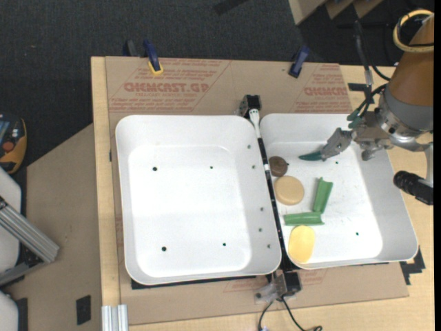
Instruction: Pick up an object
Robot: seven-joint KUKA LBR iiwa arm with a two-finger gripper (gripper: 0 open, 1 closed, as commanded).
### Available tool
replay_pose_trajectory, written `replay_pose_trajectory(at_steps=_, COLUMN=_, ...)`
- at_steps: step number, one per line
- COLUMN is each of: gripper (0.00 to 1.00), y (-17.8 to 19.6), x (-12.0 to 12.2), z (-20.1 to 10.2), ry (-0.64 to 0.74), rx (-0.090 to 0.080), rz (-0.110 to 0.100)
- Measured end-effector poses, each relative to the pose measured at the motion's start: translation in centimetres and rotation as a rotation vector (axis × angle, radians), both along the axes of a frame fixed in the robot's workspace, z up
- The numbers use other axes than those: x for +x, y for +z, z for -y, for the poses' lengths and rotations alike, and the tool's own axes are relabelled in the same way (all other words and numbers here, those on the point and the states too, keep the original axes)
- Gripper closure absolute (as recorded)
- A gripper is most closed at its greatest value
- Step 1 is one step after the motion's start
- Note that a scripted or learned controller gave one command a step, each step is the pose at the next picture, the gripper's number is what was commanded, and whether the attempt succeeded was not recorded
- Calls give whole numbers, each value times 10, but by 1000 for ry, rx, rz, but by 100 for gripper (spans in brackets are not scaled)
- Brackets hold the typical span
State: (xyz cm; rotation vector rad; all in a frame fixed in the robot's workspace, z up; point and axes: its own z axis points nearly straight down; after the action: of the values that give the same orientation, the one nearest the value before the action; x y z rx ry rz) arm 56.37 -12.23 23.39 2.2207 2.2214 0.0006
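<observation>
The right bin point(386, 216) holds several small objects. A dark teal piece point(313, 156) lies near its back, just left of my gripper point(352, 147). The gripper hovers over the bin's back right part, its two grey fingers point(337, 143) spread apart, so it is open with nothing between them. The left fingertip is at the teal piece's right end; I cannot tell whether they touch. Along the bin's left side lie a brown round piece point(278, 165), a tan disc point(289, 189), two green bars point(322, 195) point(304, 218) and a yellow oval point(301, 243).
The left bin point(186, 205) sits beside the right one, with a black divider strip point(265, 178) between them. Both rest on a cardboard sheet point(172, 81) held by clamps point(152, 59) at the back. A black fitting point(413, 185) juts in at the right.
</observation>
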Motion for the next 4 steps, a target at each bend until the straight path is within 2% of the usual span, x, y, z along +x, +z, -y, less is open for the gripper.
replay_pose_trajectory(at_steps=1, gripper=0, y=-156, x=-35, z=31, ry=-5, rx=2, rz=-8)
replay_pose_trajectory(at_steps=2, gripper=100, y=-139, x=-32, z=29, ry=-2, rx=-1, rz=3)
replay_pose_trajectory(at_steps=3, gripper=100, y=-44, x=-75, z=-48, ry=7, rx=2, rz=4)
replay_pose_trajectory(at_steps=4, gripper=100, y=-38, x=15, z=-92, ry=8, rx=0, rz=8)
